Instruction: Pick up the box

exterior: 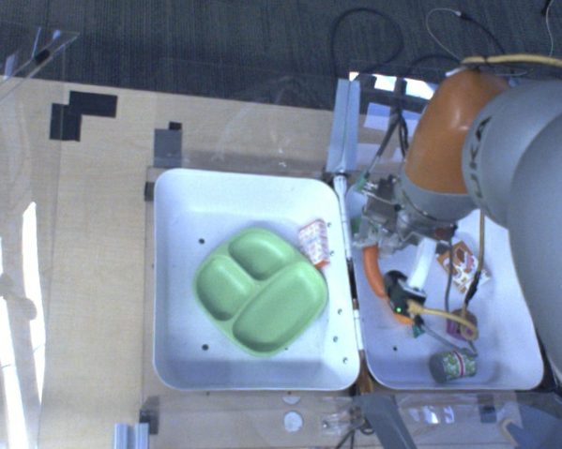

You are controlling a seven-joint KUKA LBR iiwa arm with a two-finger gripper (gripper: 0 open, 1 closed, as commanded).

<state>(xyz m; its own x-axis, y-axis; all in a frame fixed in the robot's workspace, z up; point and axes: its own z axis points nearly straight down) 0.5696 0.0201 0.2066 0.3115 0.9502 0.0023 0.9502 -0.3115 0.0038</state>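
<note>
A small red-and-white box (314, 241) lies in the left bin (175, 354), against its right wall and just beside the green plate. A second small packet, brown and white (462, 265), lies in the right bin (527, 368) under the arm. My gripper (378, 230) hangs low over the upper left corner of the right bin, close to the wall between the bins. It is right of the red-and-white box and left of the brown packet. Nothing shows between its fingers.
A green divided plate (262, 290) fills the middle of the left bin. In the right bin an orange carrot-like piece (373, 272) lies just below the gripper, and a green can (452, 366) lies on its side near the front edge.
</note>
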